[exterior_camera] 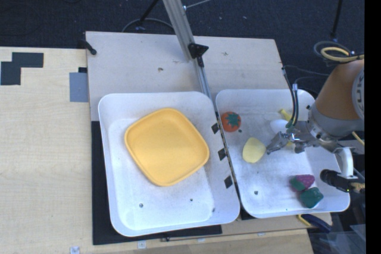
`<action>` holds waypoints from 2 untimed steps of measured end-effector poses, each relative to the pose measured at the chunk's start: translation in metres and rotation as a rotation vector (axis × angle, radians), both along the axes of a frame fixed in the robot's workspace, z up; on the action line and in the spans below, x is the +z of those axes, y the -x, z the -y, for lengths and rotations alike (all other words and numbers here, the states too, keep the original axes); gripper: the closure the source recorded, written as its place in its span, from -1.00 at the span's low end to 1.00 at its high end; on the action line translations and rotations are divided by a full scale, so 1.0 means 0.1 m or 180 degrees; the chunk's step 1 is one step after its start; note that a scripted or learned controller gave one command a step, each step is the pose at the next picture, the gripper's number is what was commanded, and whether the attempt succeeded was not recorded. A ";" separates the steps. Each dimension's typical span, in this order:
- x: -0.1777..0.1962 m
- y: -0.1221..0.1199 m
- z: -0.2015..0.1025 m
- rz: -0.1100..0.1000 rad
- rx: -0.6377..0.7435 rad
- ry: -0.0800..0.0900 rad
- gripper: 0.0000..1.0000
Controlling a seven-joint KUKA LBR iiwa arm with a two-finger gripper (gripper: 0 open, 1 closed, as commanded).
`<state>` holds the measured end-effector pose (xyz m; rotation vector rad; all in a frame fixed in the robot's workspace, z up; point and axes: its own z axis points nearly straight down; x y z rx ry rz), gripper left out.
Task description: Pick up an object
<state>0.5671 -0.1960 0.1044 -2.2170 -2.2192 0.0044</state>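
Beside yellow lump (253, 150), gripper (278, 143) w/ bare bin (262, 187) floor below.

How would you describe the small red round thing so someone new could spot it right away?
Start at the right-hand white bin, the one the grey arm reaches into. Look near its upper left corner, close to the divider between the bins: the small red round object with a green top sits there alone. Its neighbour, the pale yellow lump, lies lower and is plain yellow.

The arm (342, 101) reaches in low from the right, claw (278, 143) leading.
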 end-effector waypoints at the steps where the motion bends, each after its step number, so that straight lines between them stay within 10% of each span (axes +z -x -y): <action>1: -0.13 0.00 -0.01 0.0017 0.0000 0.0006 -1.00; 2: -0.02 -0.01 0.00 0.0022 -0.0005 0.0005 1.00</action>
